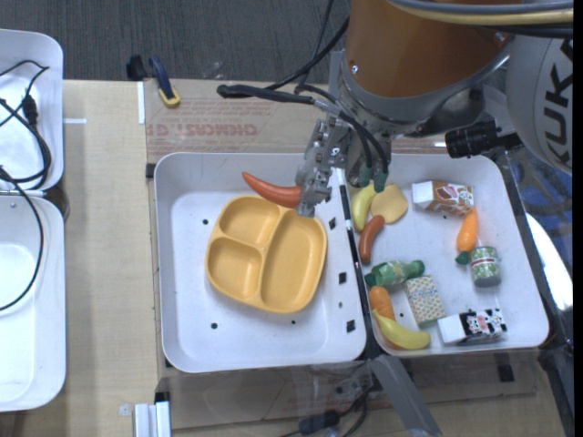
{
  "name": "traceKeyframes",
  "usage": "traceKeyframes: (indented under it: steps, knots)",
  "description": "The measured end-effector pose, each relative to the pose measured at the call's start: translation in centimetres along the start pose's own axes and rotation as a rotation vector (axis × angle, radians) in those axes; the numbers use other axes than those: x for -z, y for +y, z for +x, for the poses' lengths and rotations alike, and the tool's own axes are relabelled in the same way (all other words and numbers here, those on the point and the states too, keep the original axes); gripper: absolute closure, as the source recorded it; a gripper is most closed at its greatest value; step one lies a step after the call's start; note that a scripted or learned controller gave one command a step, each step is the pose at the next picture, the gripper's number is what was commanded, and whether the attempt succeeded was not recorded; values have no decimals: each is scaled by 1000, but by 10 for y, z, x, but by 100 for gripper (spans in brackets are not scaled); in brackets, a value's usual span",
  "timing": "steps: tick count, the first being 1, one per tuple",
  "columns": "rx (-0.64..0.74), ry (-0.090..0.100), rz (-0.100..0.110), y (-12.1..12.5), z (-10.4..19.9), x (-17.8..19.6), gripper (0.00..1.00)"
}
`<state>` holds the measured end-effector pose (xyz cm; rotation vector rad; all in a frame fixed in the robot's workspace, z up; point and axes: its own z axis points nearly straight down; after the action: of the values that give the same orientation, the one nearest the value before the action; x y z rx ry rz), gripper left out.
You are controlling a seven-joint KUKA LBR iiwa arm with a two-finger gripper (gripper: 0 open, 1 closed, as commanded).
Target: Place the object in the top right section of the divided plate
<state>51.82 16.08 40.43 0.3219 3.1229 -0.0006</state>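
A yellow divided plate (265,254) lies in the left white bin (195,333), with two small sections on its left and one large section on its right. A red chili pepper (269,188) hangs just above the plate's far rim and points left. My gripper (306,198) comes down from the upper right and is shut on the pepper's right end, just over the plate's top right corner.
The right bin (524,285) holds a banana (362,204), a sausage (371,237), a carrot (467,230), a snack pack (444,196), a green bottle (397,271), a small can (485,267) and several other toy foods. The arm's large body overhangs that bin's far side.
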Motion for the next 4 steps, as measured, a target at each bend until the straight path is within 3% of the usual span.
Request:
traceKeyframes:
  steps: [1, 2, 3, 4]
  knots:
    - [-9, 0, 0, 37, 2, 15, 100]
    - [148, 2, 0, -6, 6, -101, 100]
    - [147, 2, 0, -6, 6, -101, 0]
    - [144, 0, -1, -6, 4, -92, 100]
